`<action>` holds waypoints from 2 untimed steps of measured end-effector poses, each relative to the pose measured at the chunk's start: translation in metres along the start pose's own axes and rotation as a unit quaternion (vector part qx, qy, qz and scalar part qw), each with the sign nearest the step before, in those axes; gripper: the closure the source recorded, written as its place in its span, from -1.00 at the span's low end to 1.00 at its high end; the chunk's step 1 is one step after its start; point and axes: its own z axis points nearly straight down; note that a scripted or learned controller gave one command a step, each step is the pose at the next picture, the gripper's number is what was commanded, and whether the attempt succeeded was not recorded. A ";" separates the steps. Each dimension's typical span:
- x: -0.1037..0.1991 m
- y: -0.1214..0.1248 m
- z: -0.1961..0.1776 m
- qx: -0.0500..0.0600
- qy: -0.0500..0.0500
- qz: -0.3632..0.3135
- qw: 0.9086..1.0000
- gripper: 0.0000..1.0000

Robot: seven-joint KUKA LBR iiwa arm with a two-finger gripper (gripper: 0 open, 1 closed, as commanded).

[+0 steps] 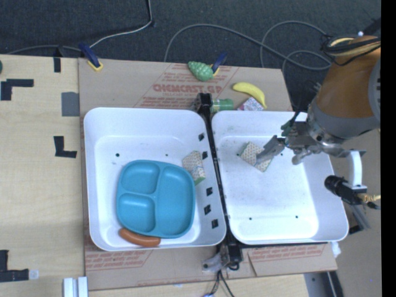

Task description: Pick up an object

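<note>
Patterned block (250,153) in the right bin (322,228), claw (266,155) arriving at it.
Reach-and-grasp step: the claw sits low, touching the block's right side; whether it is apart or clamped, I cannot tell. Next comes a firm closing, then a lift.

We are reaching into the right bin (322,224), our gripper (267,155) hovering at a patterned pad (249,152); a blue plate (154,198) is lying in the left bin (102,135).
</note>
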 end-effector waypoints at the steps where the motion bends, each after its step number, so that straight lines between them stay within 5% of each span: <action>1: -0.021 0.020 0.133 0.002 0.000 0.001 1.000 -1.00; 2: 0.008 0.078 0.152 0.000 0.000 0.000 1.000 -1.00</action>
